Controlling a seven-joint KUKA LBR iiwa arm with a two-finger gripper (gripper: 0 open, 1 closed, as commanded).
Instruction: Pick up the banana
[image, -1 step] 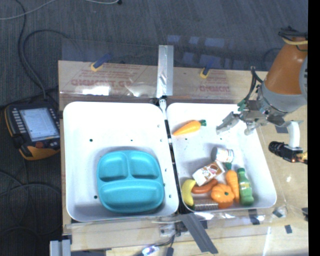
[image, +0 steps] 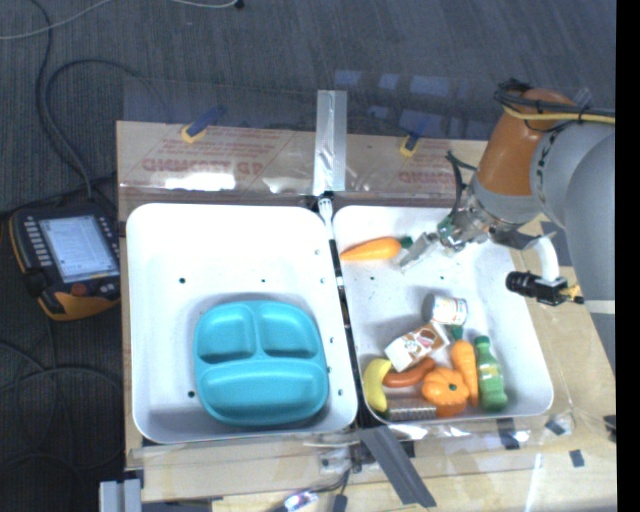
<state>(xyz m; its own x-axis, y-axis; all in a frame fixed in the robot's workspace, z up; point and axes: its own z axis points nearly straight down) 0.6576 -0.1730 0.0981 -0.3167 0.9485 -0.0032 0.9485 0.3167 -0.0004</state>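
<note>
The banana (image: 374, 386) is yellow and curved. It lies in the front left corner of the right bin (image: 520, 300), against the bin's left wall and beside a red sausage (image: 410, 377). My gripper (image: 415, 252) hangs low over the back of the same bin, just right of an orange carrot (image: 370, 249). It is far behind the banana, with nothing seen in it. The grey arm with its orange band (image: 510, 150) comes in from the upper right.
A pile sits next to the banana: a small carton (image: 415, 347), a white can (image: 450, 310), an orange pepper (image: 447, 388), a second carrot (image: 463, 358) and a green bottle (image: 488, 372). A blue divided plate (image: 262, 362) lies in the left bin (image: 160, 300).
</note>
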